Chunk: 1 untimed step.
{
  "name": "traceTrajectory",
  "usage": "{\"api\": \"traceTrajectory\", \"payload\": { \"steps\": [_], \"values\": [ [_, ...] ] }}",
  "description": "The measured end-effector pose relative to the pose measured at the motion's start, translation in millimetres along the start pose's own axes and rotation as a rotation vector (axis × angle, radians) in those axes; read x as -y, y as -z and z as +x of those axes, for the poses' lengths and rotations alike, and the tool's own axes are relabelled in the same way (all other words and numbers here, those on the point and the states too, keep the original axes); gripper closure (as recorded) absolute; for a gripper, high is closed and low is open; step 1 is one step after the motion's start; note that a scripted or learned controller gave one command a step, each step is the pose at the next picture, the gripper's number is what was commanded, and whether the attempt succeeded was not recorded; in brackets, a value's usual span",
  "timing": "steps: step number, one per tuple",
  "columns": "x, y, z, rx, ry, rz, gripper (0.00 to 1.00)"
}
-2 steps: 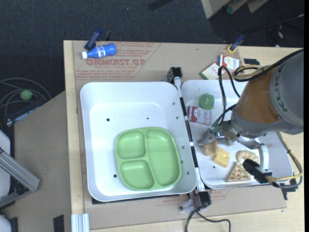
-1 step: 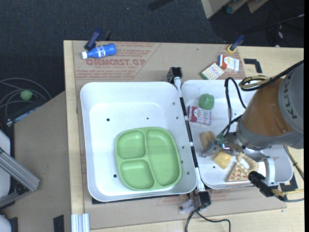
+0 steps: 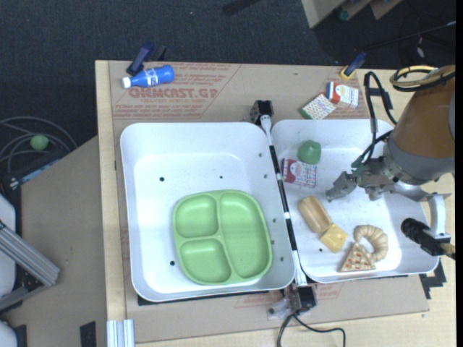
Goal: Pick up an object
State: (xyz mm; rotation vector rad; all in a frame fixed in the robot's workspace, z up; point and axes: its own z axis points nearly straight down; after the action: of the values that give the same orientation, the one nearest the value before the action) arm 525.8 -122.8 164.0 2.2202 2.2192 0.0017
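Five toys are bunched in the right bin (image 3: 412, 262); the gripper (image 3: 346, 186) is hovered above them, fingers spread, nothing pinched.

Blue-capped white bottle (image 3: 148, 76) on bench top-left; small carton (image 3: 318, 107) behind right bin.

This was a robotics lab, not a home: the grey and orange arm (image 3: 423, 132) reached over a plywood bench (image 3: 217, 92) stencilled with lettering, standing on dark carpet. Left of the arm sat two white bins (image 3: 145, 194) holding toy food and a green divided plate (image 3: 221, 236). Cables (image 3: 18, 147) coiled on the floor far to its left, beside aluminium framing (image 3: 29, 255)
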Motion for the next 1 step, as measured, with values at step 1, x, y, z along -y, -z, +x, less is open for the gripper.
{"api": "traceTrajectory", "payload": {
  "steps": [1],
  "values": [
    [25.4, -74.7, 14.5, 0.0, 0.0, -0.003, 0.0]
  ]
}}
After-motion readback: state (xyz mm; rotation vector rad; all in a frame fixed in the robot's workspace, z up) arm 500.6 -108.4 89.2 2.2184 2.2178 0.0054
